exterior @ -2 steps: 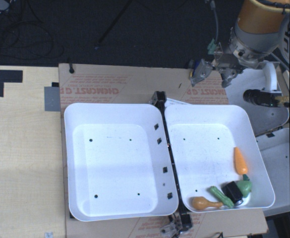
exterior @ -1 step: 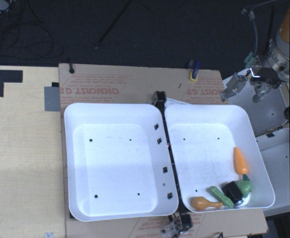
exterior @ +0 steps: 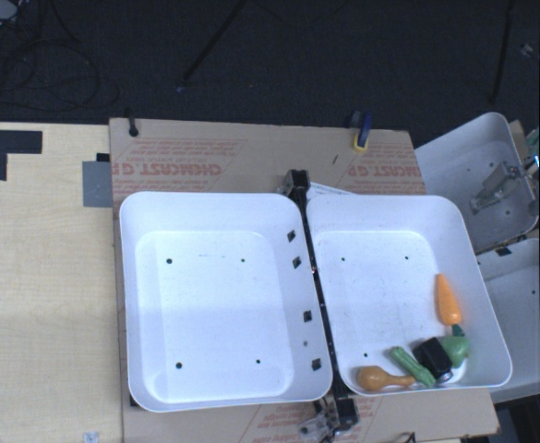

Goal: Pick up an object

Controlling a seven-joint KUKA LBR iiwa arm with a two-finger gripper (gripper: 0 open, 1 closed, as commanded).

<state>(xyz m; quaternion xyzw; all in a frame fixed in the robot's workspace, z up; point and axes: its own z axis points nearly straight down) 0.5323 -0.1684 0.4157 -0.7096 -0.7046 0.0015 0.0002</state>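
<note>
Four small objects sit in the right bin (exterior: 380,220), bunched at its near right corner: an orange carrot-like piece (exterior: 447,300), a black block (exterior: 433,356), green pieces (exterior: 411,365) and a yellow-orange gourd shape (exterior: 381,377). Left of it lies the left bin (exterior: 205,212).

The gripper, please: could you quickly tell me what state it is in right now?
Gripper: at the view's right edge, apart from the objects in the right bin; open or shut cannot be told.
</note>
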